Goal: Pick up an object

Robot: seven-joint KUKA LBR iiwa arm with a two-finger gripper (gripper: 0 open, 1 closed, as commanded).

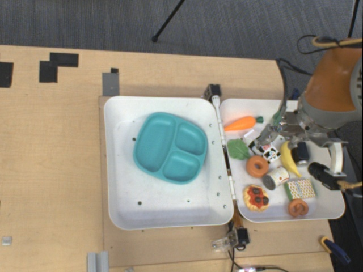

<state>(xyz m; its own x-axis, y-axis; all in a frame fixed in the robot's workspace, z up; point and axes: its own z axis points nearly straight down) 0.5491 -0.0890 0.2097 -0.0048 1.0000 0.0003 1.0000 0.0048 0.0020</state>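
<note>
Toys crowd the right bin [334, 211], with the gripper [265, 143] low among them.
From the left: a teal divided plate [170, 147] lies in the left bin [122, 208]; in the right bin sit an orange carrot [240, 123], a green piece [238, 149], a brown doughnut [258, 166], a small pizza [256, 197] and a yellow banana [290, 160]. Above them hangs the arm [334, 89]. Whether its gripper is open or closed cannot be told.

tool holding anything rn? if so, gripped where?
Cannot be told. The tool is low in the right white bin, among the toys beside the black-and-white die; nothing is visibly between its fingers.
</note>
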